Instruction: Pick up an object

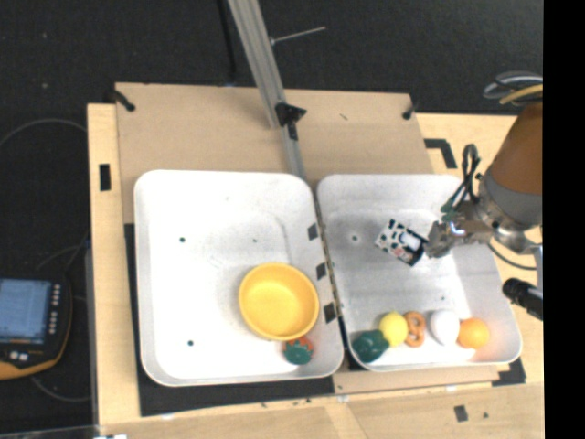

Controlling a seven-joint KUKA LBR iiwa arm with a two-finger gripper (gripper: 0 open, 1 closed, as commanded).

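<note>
Two white bins [228, 190] are sitting side by side on the surface, and I'm seeing my pincer [439, 243] hovering in the right one, touching a black-and-white patterned block [399, 241]; how wide it's standing I cannot tell. Round, smooth fruit-like pieces [425, 329] are lining that bin's near wall; a glossy yellow bowl [278, 300] is resting in the left.

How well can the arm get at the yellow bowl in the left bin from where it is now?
Probably yes: the yellow bowl sits open from above, with only a small green piece touching its near rim. The claw is over the right bin.
</note>
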